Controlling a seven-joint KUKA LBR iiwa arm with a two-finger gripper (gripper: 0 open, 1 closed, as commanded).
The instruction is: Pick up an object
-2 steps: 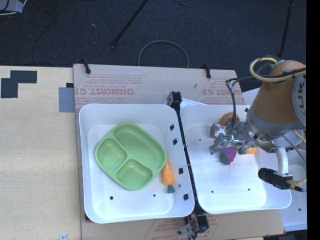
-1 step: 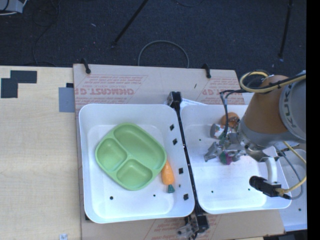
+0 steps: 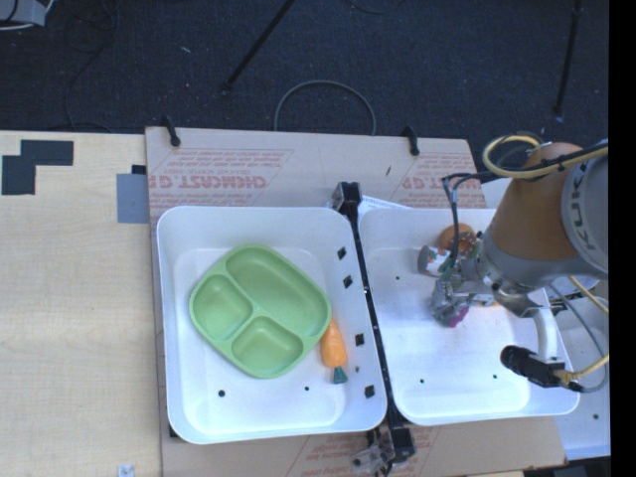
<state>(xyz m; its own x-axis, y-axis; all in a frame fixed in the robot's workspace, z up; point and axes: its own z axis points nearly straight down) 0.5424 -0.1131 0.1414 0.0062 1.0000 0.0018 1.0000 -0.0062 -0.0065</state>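
Observation:
My gripper (image 3: 449, 304) reaches down into the right bin (image 3: 427, 386) from the right, beneath the orange band of the arm. A small purple-pink object (image 3: 455, 315) shows at the fingertips, touching them or just under them; whether it is gripped I cannot tell. An orange-yellow object (image 3: 458, 236) lies a little farther back in the same bin, partly hidden by the arm. In the left bin (image 3: 199, 405) a green divided plate (image 3: 260, 309) lies flat, with a toy carrot (image 3: 333, 347) beside its right edge.
A black divider (image 3: 364, 306) runs between the two bins. Cables and a black connector (image 3: 532, 366) hang by the arm over the right bin's near right corner. Cardboard (image 3: 258, 172) lies under both bins, and the wooden bench (image 3: 70, 306) extends to the left.

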